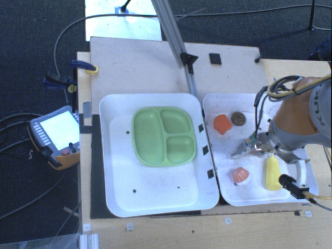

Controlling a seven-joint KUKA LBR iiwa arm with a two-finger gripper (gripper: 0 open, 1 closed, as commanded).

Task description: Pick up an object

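Now we hover the gripper (pixel 244 149) low for reach | fingers spread (nothing held) | pink object (pixel 239 175) near.

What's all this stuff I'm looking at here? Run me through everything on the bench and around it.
White bins: two, white, side by side on the bench.
Divided plate: one, light green, three compartments, in the left bin.
Orange block: one, orange, upper part of the right bin.
Brown disc: one, brown, beside the orange block.
Pink object: one, pink and white, lower part of the right bin; too small to identify.
Yellow bottle: one, yellow, lying in the right bin near the arm.
Handheld screen unit: one, grey and orange, left of the bench.
Clamps: blue and yellow, at the bench's left edge.
Cables: several, black, on the floor.
Gripper: one, metallic, over the right bin.
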